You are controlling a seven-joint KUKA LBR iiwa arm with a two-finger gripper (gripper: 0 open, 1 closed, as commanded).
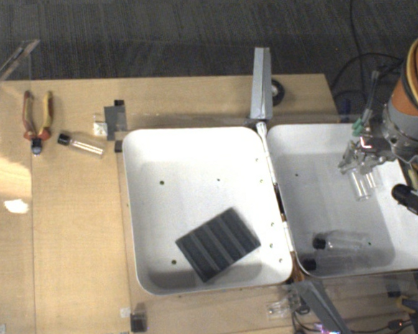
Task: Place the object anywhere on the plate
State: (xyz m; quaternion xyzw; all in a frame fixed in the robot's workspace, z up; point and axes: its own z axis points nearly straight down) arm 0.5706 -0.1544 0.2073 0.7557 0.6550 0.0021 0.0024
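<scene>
A clear tube with a black cap [342, 242] lies on its side near the front of the right bin [315, 147]. The plate [219, 244], a dark grey ridged rectangle, lies at a slant in the front part of the left bin [166, 166]. My gripper [362, 182] hangs over the right bin's back right part, above and behind the tube and apart from it. Nothing is seen held in it. The grey arm with its orange band [414, 96] comes in from the right edge.
On the bench to the left lie red-handled pliers [37, 118] and a small vial [82, 143]. A black block [118, 117] stands by the left bin's back corner. A grey metal bar [261, 85] rises behind the seam between the bins. Cables [360, 71] trail at the back right.
</scene>
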